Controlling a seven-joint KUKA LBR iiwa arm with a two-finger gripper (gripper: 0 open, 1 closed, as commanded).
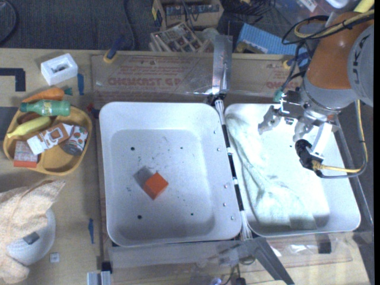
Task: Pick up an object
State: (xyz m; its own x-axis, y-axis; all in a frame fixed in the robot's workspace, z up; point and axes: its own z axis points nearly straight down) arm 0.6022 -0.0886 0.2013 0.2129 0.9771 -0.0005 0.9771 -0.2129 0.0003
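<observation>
The arm (338, 46) enters from three o'clock and its upper part is cut off by the frame's top and right edges; only the orange band and grey wrist show. The gripper (284, 123) hangs over the upper part of the right bin (332, 218), its two pale fingers spread apart with nothing between them. A black fitting with a yellow cable (332, 170) trails below the wrist toward four o'clock. The right bin's floor holds a crumpled white cloth or sheet (267, 183), hard to tell apart from the white plastic.

The orange block (157, 185) lies in the left bin (119, 135), slightly toward seven o'clock of that bin's middle, well apart from the gripper; a grey patch beside it is either its shaded face or a shadow.

The bins sit on a wooden bench (35, 61). At nine o'clock a yellow bowl (59, 162) holds toy food and packets, with a white box (59, 69) above it and a beige cloth (27, 209) below. Beyond the bench at twelve o'clock, cables and boxes clutter a dark floor, too blurred to name.
</observation>
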